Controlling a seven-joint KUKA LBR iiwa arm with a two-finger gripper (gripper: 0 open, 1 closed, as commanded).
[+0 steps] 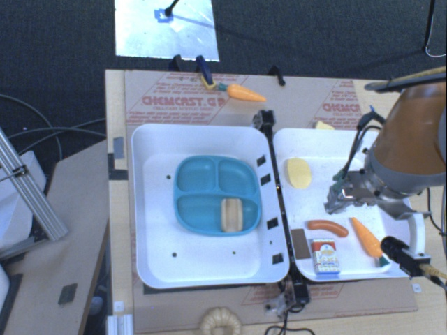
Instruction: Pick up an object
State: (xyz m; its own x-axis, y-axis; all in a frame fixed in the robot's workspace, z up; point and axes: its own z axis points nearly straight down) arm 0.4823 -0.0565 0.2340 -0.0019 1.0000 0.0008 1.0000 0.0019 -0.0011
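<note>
The gripper (338,199) hangs over the right bin (307,149), just above and beside the sausage (327,226), which lies flat on the bin floor; whether the jaws are released or clenched I cannot tell from this slant. The sausage looks like a small toy piece, probably light and fairly stiff, with a smooth rounded skin that could roll or squirt out of a pinch, so the best hold is likely across its narrow middle, jaws set square to its length. Room is tight there: a carrot (366,236) lies just to one side, a small carton (325,255) just below, and a dark flat block (300,243) near the divider between the bins. The yellow piece (299,173) higher in the bin has more open floor around it and may be the easier target. The left bin (150,187) holds a blue sectioned plate (202,180) with a bread-like piece (232,214), well apart from the arm. A second carrot (244,93) rests on the worktop (174,96) beyond the bins.
</note>
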